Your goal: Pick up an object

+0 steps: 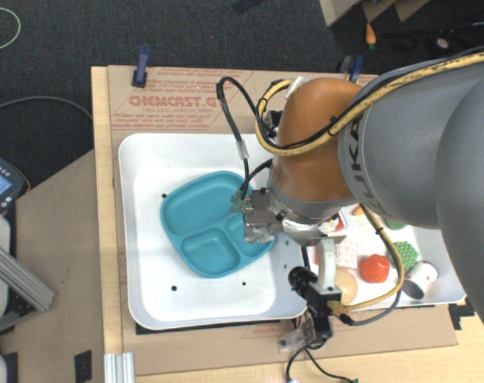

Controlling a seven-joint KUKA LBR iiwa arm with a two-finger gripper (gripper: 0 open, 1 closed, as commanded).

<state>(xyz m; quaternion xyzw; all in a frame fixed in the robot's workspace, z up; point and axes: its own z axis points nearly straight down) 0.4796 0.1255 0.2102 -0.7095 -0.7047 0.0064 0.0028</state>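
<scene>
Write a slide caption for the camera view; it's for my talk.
KUKA arm reaches over a teal divided plate in the left white bin.

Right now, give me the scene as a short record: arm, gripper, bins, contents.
arm: over the seam between the bins, reaching in from the right
gripper: at the right edge of the teal divided plate
left bin: holds the teal divided plate
right bin: small items, including a red object, partly hidden by the arm
grasp: none visible

A teal divided plate (203, 223) lies in the left white bin (146, 238), the gripper (253, 218) at the plate's right edge beneath the arm's orange band (313, 146), small items including a red ball (375, 268) to the plate's right.
</scene>
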